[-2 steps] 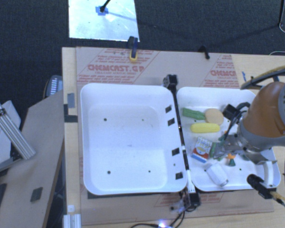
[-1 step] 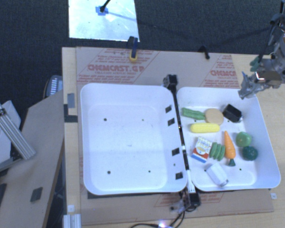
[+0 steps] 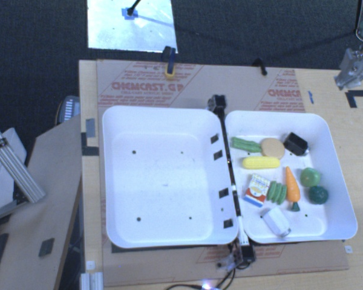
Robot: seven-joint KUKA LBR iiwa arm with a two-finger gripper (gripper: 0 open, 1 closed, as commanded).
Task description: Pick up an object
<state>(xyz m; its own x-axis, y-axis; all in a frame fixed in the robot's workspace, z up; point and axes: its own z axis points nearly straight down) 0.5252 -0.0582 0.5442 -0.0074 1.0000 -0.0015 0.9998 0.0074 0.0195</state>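
Observation:
The right bin (image 3: 336,156) holds several toy foods. A green pod (image 3: 246,144), a tan round piece (image 3: 272,147) and a black block (image 3: 295,143) lie along its far side. Below them are a yellow corn cob (image 3: 261,162), an orange carrot (image 3: 291,185), a light green ball (image 3: 310,177) and a dark green ball (image 3: 318,194). A small printed box (image 3: 257,190), a ridged green piece (image 3: 276,192) and a white block (image 3: 276,220) lie nearer the front. My gripper (image 3: 355,69) hangs at the upper right, beyond the right bin's far corner and away from every object.
The left bin (image 3: 118,222) sits beside the right one, joined along a black-clipped divider (image 3: 227,174). A yellow-and-blue clamp (image 3: 169,62) stands on the bench's far edge. A metal frame (image 3: 12,168) lies off the bench at left.

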